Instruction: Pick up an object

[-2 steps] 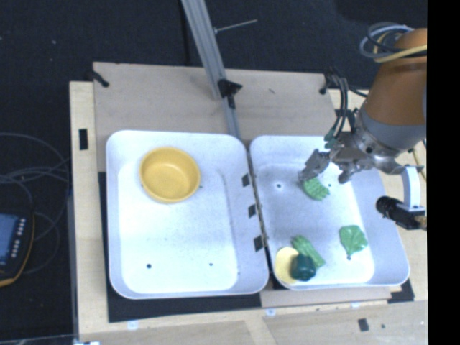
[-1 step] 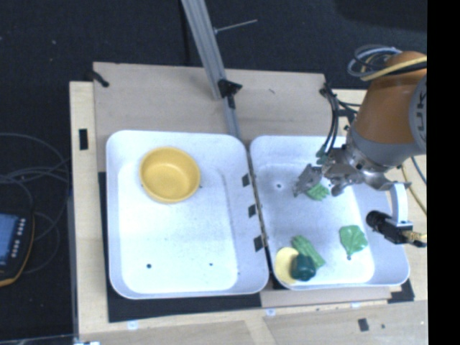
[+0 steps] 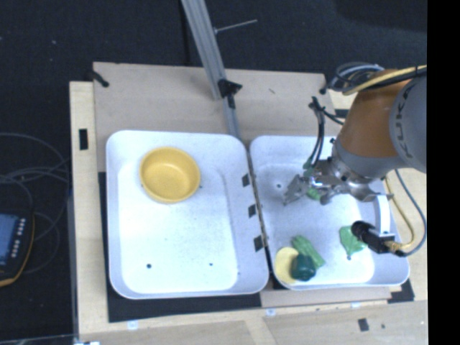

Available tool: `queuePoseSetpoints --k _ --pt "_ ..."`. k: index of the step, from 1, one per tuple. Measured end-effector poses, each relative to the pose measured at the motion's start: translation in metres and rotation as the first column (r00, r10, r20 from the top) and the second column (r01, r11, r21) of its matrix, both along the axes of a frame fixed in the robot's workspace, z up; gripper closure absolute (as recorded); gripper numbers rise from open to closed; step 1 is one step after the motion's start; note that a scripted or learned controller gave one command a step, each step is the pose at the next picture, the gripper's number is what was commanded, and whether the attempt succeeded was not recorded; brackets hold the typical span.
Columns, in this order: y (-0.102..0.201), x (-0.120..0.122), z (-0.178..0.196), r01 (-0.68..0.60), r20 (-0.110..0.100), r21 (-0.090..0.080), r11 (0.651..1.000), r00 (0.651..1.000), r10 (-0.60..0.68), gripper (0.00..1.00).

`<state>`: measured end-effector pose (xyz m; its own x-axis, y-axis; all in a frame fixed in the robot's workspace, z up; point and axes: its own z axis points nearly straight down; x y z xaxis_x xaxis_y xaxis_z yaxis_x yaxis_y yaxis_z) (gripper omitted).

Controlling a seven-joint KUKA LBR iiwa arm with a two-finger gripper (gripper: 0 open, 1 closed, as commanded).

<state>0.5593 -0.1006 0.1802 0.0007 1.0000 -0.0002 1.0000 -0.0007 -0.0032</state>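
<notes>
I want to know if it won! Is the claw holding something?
Claw: over the right bin; open or shut cannot be told.

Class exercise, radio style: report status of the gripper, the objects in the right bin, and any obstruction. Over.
Gripper low over right bin, jaws' state unclear. Green objects and yellow piece at bin's near edge, untouched. Yellow bowl in left bin. Nothing obstructing.
</notes>
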Motion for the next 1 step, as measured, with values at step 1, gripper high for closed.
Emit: queuePoseSetpoints --k 1 --pt "-0.0106 -0.0031 -0.0541 0.001 -0.001 0.000 1.000 1.000 -0.001 0.00"
